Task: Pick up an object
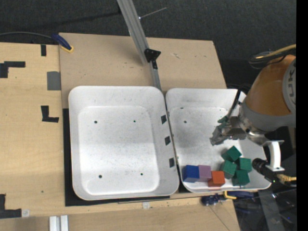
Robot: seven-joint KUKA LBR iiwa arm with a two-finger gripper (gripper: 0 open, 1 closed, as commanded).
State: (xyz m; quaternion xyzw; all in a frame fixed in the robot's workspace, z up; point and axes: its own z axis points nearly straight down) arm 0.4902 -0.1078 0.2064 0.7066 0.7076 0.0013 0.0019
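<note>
**Clerk:** Listing the contents of the right bin first. Item one: four green blocks, dark green, cube-like, bunched in the near right corner, touching or nearly touching each other, some tilted. Item two: one orange block, just left of the green cluster, against the near wall. Item three: one pale purple block, touching the orange one on its left side. Item four: one blue block, next in the row, nearest the divide between the two bins.

**Checker:** And the arm?

**Clerk:** Grey arm with an orange band, reaching in from the right over the right bin. Claw sits above the bin floor, near the green blocks but apart from them, on their far side. Nothing visible between its fingers; whether they are spread or closed I cannot tell, the parts are dark and blurred.

**Checker:** Any lettering?

**Clerk:** Part of white lettering on the orange band, cut off at the edge, not readable as a word. No labels on the blocks.

**Checker:** Other fixtures?

**Clerk:** Left bin, white, speckled, beside the right one. Both rest on the wooden tabletop. Metal rail slanting down to the bins' far edge.
</note>
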